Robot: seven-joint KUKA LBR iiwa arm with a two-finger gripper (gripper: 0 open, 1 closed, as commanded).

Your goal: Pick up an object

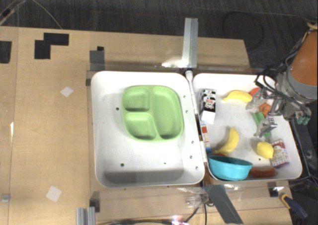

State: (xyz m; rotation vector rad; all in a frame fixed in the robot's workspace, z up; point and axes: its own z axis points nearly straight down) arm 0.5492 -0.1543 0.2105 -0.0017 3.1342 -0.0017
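Observation:
The right bin holds several items: a banana near the back, a second banana in the middle, a yellow lemon, a blue bowl at the front, and a black-and-white packet by the left wall. My gripper hangs over the bin's right side, its fingers spread open. An orange-and-green item lies under the gap between them, and nothing is gripped. The lemon lies just in front of the near fingertip.
The left bin carries a green divided plate. A red-and-white packet sits by the lemon, and a dark red piece lies beside the bowl. A metal post stands behind the wall between the bins.

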